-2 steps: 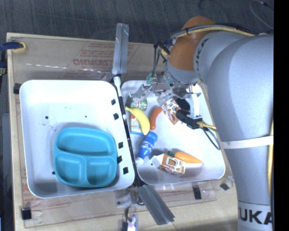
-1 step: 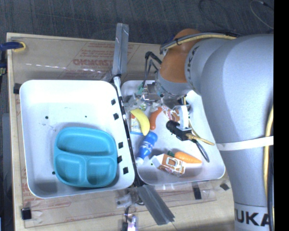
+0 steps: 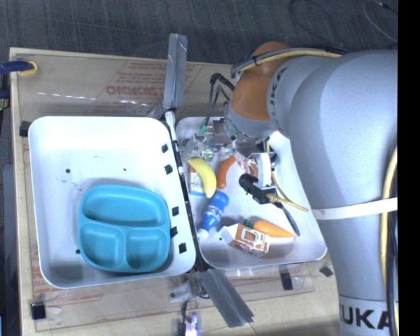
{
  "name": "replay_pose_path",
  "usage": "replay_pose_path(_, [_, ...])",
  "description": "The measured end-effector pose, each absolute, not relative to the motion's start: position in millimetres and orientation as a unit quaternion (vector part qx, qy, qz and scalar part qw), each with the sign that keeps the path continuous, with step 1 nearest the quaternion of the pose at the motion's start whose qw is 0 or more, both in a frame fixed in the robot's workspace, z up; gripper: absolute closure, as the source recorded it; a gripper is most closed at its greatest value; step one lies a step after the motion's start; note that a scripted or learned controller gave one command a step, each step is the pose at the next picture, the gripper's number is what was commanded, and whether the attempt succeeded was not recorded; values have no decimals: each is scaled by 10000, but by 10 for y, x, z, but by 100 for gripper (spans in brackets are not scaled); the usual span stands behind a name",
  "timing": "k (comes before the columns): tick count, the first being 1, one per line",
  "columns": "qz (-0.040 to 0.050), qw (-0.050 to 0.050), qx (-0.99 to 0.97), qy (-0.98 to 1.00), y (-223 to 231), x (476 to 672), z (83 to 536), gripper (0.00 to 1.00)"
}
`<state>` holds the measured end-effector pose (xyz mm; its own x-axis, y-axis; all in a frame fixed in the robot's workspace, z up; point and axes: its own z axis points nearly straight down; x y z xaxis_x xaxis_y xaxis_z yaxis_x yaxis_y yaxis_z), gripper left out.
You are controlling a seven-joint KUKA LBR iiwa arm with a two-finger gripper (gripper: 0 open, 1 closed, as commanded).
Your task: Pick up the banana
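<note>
The jaws (image 3: 211,140) are hidden in clutter; whether they are open or closed cannot be told. The curved yellow banana (image 3: 204,175) lies just below them, hard against the right white plastic bin's (image 3: 304,247) left wall. "KUKA" is printed on the grey arm (image 3: 350,159).

Bench on a dark floor

A pale wooden bench top (image 3: 91,82) with red lettering stands on dark grey carpet (image 3: 91,12); a blue clamp (image 3: 15,67) grips its far-left corner.
</note>
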<state>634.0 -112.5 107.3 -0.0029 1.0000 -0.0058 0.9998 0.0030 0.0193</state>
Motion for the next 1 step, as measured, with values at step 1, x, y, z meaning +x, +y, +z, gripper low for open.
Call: replay_pose_path(1, [10,71,7068,7074,-1158,6327,1199,100])
